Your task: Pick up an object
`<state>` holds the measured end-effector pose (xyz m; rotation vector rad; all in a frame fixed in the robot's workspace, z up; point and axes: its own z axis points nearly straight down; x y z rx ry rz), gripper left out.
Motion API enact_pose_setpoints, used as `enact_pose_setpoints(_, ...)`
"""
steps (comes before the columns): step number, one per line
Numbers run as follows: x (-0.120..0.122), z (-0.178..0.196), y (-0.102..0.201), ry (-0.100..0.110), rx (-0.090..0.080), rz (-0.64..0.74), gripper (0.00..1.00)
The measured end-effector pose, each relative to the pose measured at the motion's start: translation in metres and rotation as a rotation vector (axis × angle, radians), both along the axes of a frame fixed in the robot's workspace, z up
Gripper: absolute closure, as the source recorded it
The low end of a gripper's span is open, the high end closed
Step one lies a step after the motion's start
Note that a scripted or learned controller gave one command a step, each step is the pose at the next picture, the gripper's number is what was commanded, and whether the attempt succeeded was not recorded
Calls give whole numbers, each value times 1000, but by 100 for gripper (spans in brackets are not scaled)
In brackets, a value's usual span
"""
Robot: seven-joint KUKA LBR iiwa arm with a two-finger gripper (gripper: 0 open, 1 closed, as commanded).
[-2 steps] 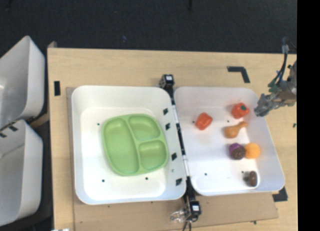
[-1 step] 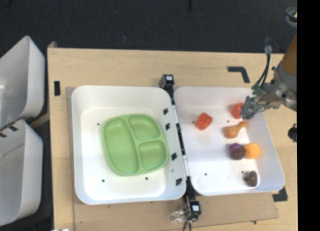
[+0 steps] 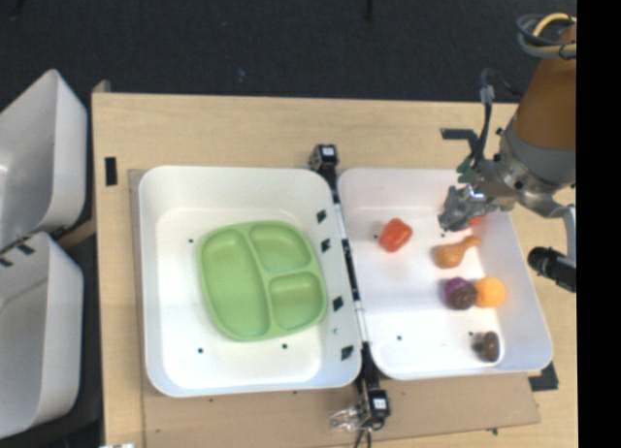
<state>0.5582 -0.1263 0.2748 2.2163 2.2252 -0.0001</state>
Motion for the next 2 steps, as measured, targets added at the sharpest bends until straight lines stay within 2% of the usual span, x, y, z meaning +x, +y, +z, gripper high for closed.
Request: enact_pose_setpoints(2,-19,-23,94,0,1,0,100)
